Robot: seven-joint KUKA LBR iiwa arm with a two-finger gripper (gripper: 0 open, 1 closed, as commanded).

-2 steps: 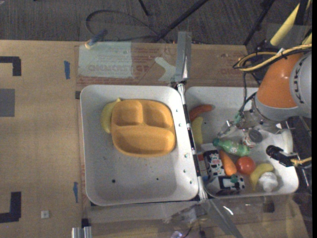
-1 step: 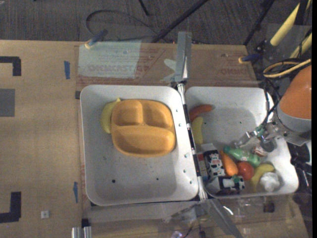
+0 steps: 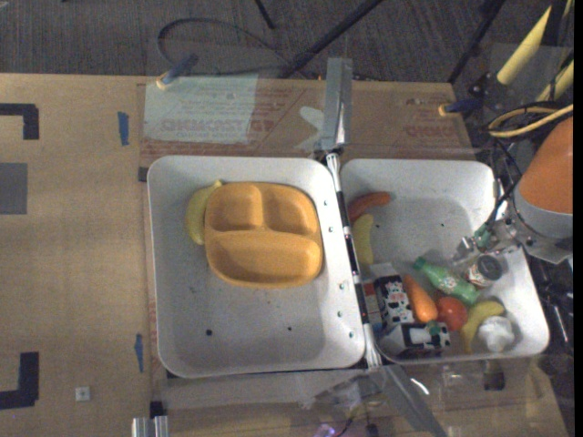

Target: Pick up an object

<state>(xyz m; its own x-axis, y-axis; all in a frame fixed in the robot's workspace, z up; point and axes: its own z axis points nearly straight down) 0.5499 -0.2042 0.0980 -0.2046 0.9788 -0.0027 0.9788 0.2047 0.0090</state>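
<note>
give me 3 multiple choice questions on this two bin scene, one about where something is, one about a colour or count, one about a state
1. Where does the orange plastic divided tray lie?
A. in the left white bin
B. in the right white bin
C. on the cardboard bench

2. What colour is the small plastic bottle near the gripper?
A. blue
B. green
C. purple

3. How does the orange divided tray lie?
A. standing on its edge
B. hanging from the gripper
C. flat, compartments facing up

Answers:
1 A, the tray sits inside the left white bin, partly over a yellow banana-shaped toy.
2 B, the bottle in the right white bin is green, lying just below the gripper.
3 C, its three compartments show from above.
</note>
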